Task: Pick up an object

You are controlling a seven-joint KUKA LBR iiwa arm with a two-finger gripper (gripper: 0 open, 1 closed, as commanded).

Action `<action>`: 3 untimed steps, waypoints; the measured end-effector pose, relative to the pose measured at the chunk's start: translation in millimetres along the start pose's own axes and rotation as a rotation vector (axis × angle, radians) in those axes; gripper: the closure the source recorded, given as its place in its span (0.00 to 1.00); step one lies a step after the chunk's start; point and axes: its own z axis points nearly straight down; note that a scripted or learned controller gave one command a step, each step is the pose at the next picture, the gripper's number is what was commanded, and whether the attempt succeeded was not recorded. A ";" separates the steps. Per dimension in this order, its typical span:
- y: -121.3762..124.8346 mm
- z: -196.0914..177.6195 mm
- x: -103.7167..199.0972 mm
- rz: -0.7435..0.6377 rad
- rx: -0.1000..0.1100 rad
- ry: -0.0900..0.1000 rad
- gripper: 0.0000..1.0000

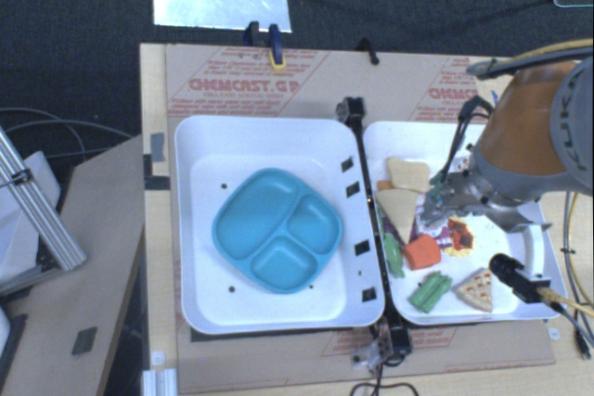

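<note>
I have the arm [543,130] reaching in from the right, orange band above the wrist, bent down over the right bin [557,292]. My gripper [436,207] sits low near that bin's middle, pointing leftward.

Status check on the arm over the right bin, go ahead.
Gripper low in right bin, grasp unclear. Orange block just below it. Green piece and pizza slice close by. Blue plate in left bin.

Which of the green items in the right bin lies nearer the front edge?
The chunky green piece, beside the pizza slice. The other green item is slimmer, darker, and lies farther back along the divider, left of the orange block.
</note>
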 end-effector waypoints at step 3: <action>3.9 -0.6 28.6 0.019 0.015 -0.003 1.00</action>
